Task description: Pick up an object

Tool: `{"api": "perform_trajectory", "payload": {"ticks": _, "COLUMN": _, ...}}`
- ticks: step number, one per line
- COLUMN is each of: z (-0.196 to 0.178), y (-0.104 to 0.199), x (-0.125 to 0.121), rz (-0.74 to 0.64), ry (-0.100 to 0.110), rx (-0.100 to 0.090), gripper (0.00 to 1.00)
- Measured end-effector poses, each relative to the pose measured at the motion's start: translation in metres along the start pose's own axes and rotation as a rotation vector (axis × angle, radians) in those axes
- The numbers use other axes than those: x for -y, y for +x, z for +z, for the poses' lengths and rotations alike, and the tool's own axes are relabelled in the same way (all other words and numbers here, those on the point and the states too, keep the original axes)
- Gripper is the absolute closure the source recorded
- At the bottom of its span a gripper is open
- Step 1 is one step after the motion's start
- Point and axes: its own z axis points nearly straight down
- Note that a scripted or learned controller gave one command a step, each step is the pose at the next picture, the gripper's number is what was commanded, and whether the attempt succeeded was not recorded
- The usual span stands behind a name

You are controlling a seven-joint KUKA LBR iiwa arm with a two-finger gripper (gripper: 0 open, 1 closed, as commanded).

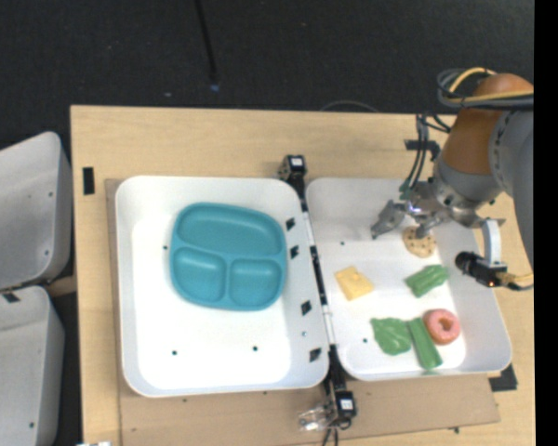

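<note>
The wooden tabletop [93, 147] carries two shallow white bins side by side, joined along a central seam fitted with small black clips.

Left bin [149, 342]: it contains one teal plastic divided plate [229, 255] with three compartments. The plate lies flat in the upper middle of the bin.

Right bin [353, 212]: it contains all the loose items.
- A tan round cookie-like piece [418, 242] lies in the upper right part of the bin, directly below the hand.
- A yellow wedge-shaped block resembling cheese [353, 282] lies near the middle of the bin, close to the central seam.
- A small green oblong piece [427, 280] lies to the right of the yellow wedge, apart from it and tilted.
- A flat green leaf-shaped piece [389, 334] lies near the lower edge of the bin.
- A long green stick-shaped piece [425, 346] lies just beside the leaf-shaped piece, on its right.
- A pink ring-shaped doughnut toy [441, 325] rests against the upper part of the green stick.

Arm: the grey arm with the orange band [472, 142] enters from the right and reaches over the upper right part of the right bin. The hand [407, 217] is low over the bin, just above the tan cookie-like piece. Its fingers are spread apart in a wide stance, and nothing is seen between them. Whether a fingertip touches the cookie-like piece cannot be determined.
</note>
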Motion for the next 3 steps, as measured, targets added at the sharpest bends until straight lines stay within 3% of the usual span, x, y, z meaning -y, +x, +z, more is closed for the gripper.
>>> {"api": "perform_trajectory", "payload": {"ticks": 1, "z": 0.012, "y": -0.001, "x": -0.003, "rz": 0.000, "ry": -0.008, "rx": 0.001, "gripper": 0.00}}
{"api": "perform_trajectory", "payload": {"ticks": 2, "z": -0.002, "y": -0.003, "x": -0.005, "rz": -0.001, "ry": -0.017, "rx": 0.006, "gripper": 1.00}}
{"api": "perform_trajectory", "payload": {"ticks": 3, "z": -0.067, "y": -0.001, "x": -0.006, "rz": -0.003, "ry": -0.010, "rx": 0.001, "gripper": 1.00}}
